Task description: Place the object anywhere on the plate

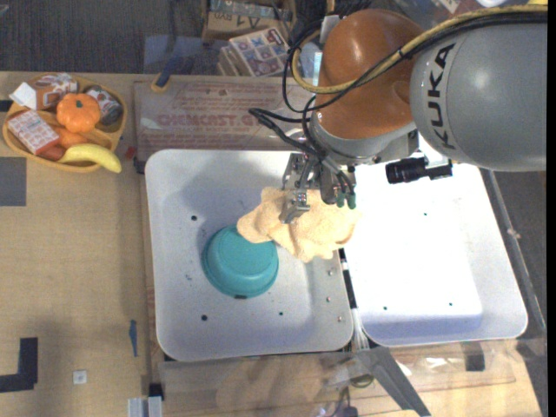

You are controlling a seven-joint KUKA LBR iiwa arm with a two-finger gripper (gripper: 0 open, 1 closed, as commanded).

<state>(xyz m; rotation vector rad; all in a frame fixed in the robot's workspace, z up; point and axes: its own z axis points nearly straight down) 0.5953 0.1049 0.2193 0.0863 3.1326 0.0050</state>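
wooden bench, two white bins, fruit basket

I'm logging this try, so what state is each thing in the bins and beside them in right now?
Teal plate: lies in the left bin, nothing on top of it.
Yellow cloth: crumpled, beside the plate, touching its rim.
Gripper: low over the cloth, grasp unclear.
Right bin: flat on the bench.
Fruit basket: full, outside the bins.

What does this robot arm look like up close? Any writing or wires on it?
The arm is a thick, rounded grey tube with KUKA in black letters. An orange dome sits above the wrist. Black and yellow cables loop along it. The gripper is small, metallic and dark, with green tips.
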